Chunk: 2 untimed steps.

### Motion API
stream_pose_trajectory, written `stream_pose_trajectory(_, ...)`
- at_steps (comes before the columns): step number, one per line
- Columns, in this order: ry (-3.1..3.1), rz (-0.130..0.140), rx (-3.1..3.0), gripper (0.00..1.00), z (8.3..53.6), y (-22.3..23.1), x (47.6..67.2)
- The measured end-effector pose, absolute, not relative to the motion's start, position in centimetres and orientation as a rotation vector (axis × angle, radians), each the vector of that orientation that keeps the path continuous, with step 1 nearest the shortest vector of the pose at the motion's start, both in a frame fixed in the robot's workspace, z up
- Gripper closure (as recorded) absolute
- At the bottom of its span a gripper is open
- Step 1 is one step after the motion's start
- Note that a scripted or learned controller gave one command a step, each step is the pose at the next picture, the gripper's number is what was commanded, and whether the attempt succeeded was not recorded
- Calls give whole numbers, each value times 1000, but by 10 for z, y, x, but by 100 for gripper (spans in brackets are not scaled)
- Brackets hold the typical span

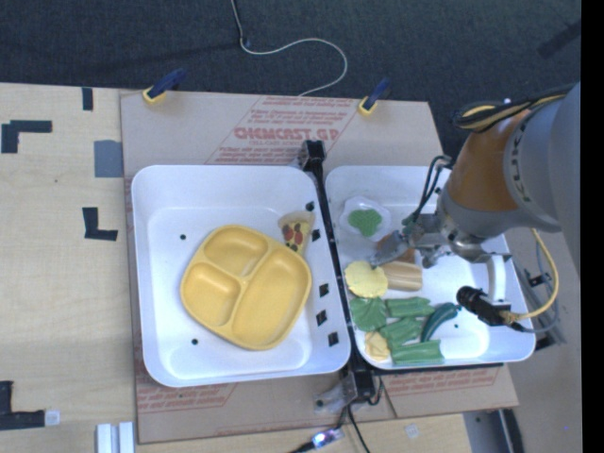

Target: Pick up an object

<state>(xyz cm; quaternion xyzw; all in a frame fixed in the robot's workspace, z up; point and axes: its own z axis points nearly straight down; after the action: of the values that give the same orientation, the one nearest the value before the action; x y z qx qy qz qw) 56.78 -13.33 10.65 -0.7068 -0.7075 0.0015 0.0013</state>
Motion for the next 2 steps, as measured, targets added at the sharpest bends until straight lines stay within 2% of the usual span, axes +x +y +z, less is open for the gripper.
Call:
stream_pose_trajectory(1,-2222,4,-2219,0,84,-133,568)
stream_pose_trajectory(2,-2223,3,-2219,100,94,-132,568)
